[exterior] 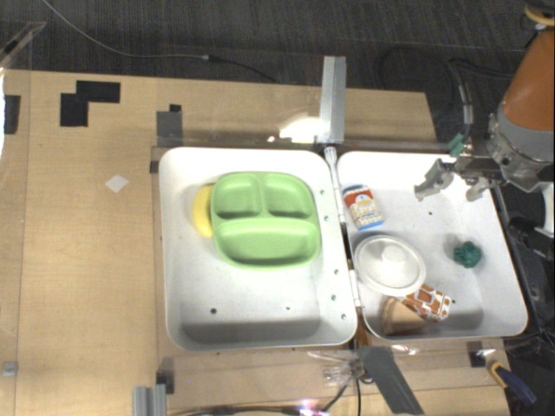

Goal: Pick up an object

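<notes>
My gripper [451, 185] hangs open over the upper right part of the right bin [512, 293], with nothing between its fingers. Below and left of it a small can with a red and white label [362, 207] lies near the bin's left wall. A white round bowl [390, 263] sits under the can. A small dark green object [467, 253] rests near the right wall, below the gripper. A brown and red patterned packet [419, 307] lies at the bin's front edge.
The left bin [186, 310] holds a green divided tray [263, 217] with a yellow object [201, 211] poking out from its left side. A metal post [333, 98] stands behind the seam between the bins. The wooden bench [78, 258] spreads out to the left.
</notes>
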`<state>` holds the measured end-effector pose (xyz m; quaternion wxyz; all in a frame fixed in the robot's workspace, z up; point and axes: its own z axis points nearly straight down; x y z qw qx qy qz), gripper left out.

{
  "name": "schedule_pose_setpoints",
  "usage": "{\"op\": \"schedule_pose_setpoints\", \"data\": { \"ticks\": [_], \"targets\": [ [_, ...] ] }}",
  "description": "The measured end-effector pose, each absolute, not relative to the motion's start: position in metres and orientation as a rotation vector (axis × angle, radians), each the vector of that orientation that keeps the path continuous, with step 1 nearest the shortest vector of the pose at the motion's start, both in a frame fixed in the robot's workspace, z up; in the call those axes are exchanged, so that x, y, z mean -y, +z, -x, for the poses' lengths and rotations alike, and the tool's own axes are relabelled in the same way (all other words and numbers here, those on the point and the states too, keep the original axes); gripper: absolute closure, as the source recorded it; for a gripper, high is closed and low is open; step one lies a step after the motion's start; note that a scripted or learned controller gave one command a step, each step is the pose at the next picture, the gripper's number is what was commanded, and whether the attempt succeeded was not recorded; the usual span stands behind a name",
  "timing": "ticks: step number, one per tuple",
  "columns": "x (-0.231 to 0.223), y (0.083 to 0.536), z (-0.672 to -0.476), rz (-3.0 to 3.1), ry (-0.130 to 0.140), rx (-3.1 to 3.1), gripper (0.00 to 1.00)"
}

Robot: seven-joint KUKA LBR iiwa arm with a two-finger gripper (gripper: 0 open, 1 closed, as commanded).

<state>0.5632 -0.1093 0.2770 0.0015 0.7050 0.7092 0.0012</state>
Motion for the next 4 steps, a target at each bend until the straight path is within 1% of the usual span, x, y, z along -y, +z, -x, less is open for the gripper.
{"op": "schedule_pose_setpoints", "data": {
  "ticks": [1, 2, 3, 4],
  "targets": [
    [0.145, 0.176, -0.551, -2.127, 0.001, -2.311, 0.00],
    [0.139, 0.139, -0.522, -2.142, 0.013, -2.273, 0.00],
    [0.111, 0.088, -0.619, -1.857, 0.007, -2.525, 0.00],
    [0.101, 0.088, -0.668, -1.707, -0.008, -2.643, 0.00]
  ]
}}
